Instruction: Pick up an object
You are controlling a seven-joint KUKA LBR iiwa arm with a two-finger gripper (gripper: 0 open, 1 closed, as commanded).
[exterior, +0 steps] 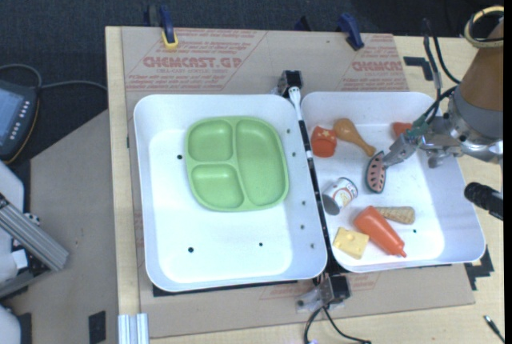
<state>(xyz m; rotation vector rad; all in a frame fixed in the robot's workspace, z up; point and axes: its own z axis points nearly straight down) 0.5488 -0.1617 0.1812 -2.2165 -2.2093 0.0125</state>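
Right, from the overhead camera view I have the bench with its two white bins side by side. The left bin carries a green divided plate, sitting toward its upper half.

The right bin holds all the loose pieces. A red pepper-like toy sits near the bin's upper left, with a tan gourd-shaped piece just beside it. A watermelon slice stands near the middle. Below it, a small tin can lies on its side against the left wall. An orange carrot lies toward the bottom, touching a tan cone-like piece above it, and a yellow cheese wedge rests just left of the carrot. A small red piece shows near the arm.

The arm comes in from the right, and the tool hangs just above and right of the watermelon slice. Whether it is released or clenched, I cannot tell; nothing visibly sits in it.
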